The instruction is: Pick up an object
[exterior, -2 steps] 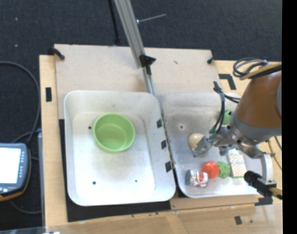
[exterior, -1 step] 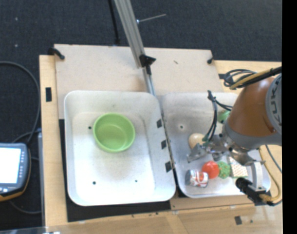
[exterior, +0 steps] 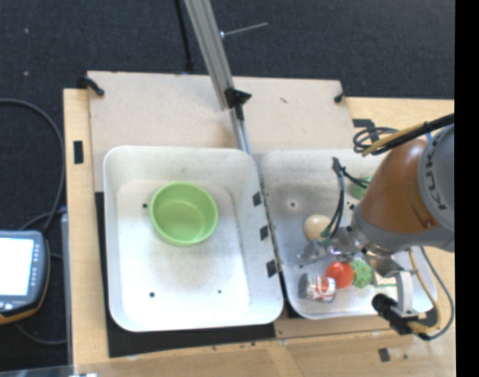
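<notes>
Left bin (exterior: pixel 129 305): green bowl (exterior: pixel 184 213), well left of the end effector (exterior: pixel 324 251).
Right bin (exterior: pixel 290 181): cream ball (exterior: pixel 315 226), red object (exterior: pixel 340 274), beside end effector.
End effector: grip state unclear.

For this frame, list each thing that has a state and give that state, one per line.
Green bowl: upright, in the left bin.
Beige ball: resting in the right bin, near the claw.
Red object: in the right bin, beside the arm.
Small can: on its side, right bin.
</notes>
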